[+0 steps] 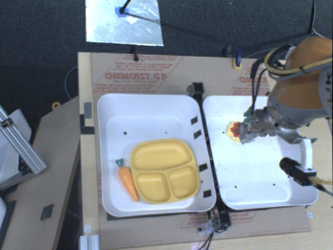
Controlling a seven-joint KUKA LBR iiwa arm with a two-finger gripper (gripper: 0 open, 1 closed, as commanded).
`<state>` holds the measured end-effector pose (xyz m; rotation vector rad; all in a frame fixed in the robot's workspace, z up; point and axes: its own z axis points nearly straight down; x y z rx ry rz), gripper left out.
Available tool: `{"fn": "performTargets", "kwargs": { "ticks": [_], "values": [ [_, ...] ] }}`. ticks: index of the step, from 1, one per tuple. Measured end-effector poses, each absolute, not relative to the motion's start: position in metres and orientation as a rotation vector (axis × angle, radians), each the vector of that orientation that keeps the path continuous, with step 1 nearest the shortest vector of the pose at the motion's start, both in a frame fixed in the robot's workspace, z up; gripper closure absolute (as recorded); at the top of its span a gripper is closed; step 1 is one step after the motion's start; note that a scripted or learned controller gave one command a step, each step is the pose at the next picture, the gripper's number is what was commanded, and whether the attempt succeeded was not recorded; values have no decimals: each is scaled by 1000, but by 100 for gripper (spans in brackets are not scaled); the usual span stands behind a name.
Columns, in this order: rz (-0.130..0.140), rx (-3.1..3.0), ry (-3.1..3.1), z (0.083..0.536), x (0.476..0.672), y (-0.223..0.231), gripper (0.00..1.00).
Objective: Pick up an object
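Observation:
In the right bin [250, 181] a small red and yellow object [233, 130] lies near the back. My gripper [244, 132] is down right beside it, at its right edge, partly covering it. In the left bin [151, 108] rests a yellow divided plate [164, 170] with an orange toy carrot [126, 180] along its left side.
The arm's grey body and orange band [307, 72] hang over the right bin's far right corner. A black cable fitting [296, 172] sits over the right bin's right wall. A black divider [205, 150] runs between the bins.

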<state>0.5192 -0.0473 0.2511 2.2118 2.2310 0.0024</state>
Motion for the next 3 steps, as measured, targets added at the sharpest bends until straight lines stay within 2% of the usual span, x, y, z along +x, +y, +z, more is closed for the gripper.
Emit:
{"fn": "performTargets", "kwargs": {
  "ticks": [1,2,3],
  "values": [
    [3,2211,2234,235,516,7,100],
    [4,2210,2233,238,510,54,100],
    [3,2210,2233,223,515,107,100]
  ]
}}
